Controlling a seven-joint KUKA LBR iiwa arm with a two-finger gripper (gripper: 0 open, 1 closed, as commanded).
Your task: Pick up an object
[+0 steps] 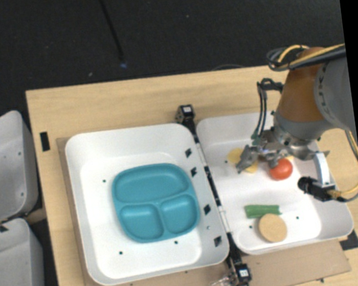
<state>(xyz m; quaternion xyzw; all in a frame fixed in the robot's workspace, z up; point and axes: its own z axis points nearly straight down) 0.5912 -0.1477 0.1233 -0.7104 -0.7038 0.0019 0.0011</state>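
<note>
Pale wood forms the worktop point(128, 103), which carries two shallow white bins side by side; the left bin point(86, 184) holds a teal divided tray point(154, 201) lying flat near its middle; the right bin point(326, 218) holds the loose things. A red round object point(281, 169) lies just beside the end effector point(254, 155), on its right; a yellow piece point(236, 156) lies partly under the end effector at its left; a green strip point(262, 210) rests nearer the front wall, with a tan disc point(273, 229) touching or just below it. The grey arm point(330, 96) with its orange band reaches in from the right, low over the right bin; whether the end effector is released or clenched I cannot tell.
</note>
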